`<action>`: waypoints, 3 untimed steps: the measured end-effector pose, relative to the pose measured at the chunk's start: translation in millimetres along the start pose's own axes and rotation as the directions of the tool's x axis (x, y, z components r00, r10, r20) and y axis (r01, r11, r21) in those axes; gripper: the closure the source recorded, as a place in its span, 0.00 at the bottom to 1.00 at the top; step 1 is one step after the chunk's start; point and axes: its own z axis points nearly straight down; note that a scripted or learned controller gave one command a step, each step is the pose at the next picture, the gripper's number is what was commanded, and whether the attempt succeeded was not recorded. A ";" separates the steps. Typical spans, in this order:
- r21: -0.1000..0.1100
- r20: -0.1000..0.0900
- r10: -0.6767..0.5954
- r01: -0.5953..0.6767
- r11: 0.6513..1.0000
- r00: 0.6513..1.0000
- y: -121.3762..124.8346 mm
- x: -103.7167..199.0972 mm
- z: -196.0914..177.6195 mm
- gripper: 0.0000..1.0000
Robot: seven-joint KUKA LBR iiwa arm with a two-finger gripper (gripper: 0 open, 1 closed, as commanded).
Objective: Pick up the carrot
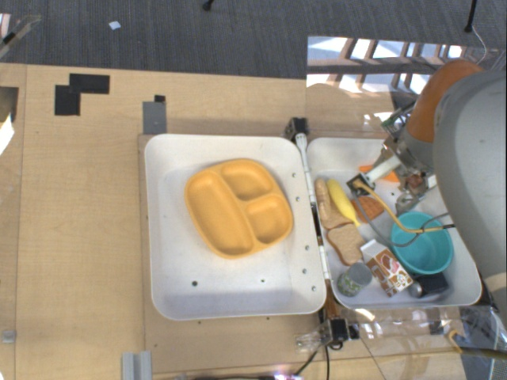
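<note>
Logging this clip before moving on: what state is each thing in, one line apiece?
Yellow divided plate: upright in the left bin, compartments bare.
Teal bowl: upright in the right bin.
Banana: lying flat beside the bread slice.
Small carton: lying on its side.
Carrot: lying in the right bin, partly hidden by the arm.

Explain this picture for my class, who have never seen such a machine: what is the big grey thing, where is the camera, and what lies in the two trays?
The camera looks down at a slant on a wooden bench. The grey shape with the orange band at the right is a robot arm, reaching over the right bin. Its end effector hangs near a small orange piece, probably the carrot; whether it grips anything cannot be told. That bin holds a banana, bread slices, a teal bowl, a small carton and a grey cup. The left bin holds a yellow divided plate.
</note>
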 end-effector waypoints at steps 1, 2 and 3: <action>0.004 0.001 0.267 -0.267 0.964 0.964 -30.6 0.6 -0.1 0.00; 0.002 -0.001 0.252 -0.252 0.968 0.968 -72.7 -17.4 -1.5 0.00; 0.015 -0.007 0.186 -0.186 0.983 0.983 -81.3 -62.3 -3.0 0.00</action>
